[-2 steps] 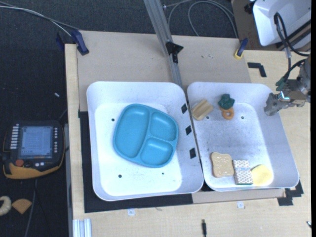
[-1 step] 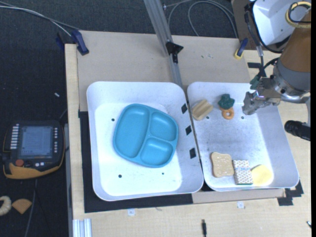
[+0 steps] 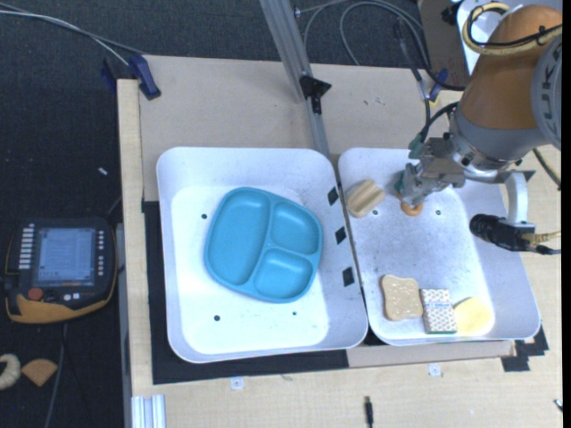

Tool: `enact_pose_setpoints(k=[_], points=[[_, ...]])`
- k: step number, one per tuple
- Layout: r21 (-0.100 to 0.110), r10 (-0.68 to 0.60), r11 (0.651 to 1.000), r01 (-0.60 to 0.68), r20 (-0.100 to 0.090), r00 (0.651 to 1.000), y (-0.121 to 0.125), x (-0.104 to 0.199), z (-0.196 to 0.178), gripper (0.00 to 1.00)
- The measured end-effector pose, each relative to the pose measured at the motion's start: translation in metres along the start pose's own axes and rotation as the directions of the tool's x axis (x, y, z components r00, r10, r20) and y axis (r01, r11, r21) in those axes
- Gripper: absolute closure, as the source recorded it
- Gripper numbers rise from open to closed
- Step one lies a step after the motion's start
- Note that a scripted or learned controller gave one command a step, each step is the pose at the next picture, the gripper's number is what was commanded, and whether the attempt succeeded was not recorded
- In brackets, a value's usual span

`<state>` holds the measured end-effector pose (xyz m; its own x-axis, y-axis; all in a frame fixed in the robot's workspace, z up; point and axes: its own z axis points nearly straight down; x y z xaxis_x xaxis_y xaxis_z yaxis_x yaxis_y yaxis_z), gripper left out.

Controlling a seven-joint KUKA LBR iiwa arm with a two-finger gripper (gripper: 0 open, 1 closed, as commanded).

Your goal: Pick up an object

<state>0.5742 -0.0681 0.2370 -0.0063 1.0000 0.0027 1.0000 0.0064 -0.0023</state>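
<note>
The arm's jaws (image 3: 412, 193) hang low over the far part of the right bin (image 3: 500, 315), and just beneath them sits a small orange-brown object (image 3: 411, 208) on the bin floor. From where I stand I cannot tell whether the jaws are spread or closed, nor whether they touch that piece (the tool body covers the tips). Just left of the jaws, near the bin's left wall, lies a tan bread roll (image 3: 363, 197). Along the near edge of the same bin three things sit in a row: a slice of toast (image 3: 401, 298), a speckled block (image 3: 437, 311) touching it, and a pale yellow disc (image 3: 473, 315). The left bin (image 3: 178, 239) on the counter (image 3: 214, 96) holds a blue divided plate (image 3: 264, 243).
</note>
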Motion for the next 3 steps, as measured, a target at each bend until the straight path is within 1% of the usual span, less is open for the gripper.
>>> enact_pose_setpoints(k=[1, 3], points=[[-0.004, 0.0, 1.0, 0.0, 0.001, 1.0, 0.02, 0.052, 0.011, 1.0], [-0.004, 0.0, 1.0, 0.0, 0.0, 1.0, 0.043, 0.16, 0.028, 1.0]])
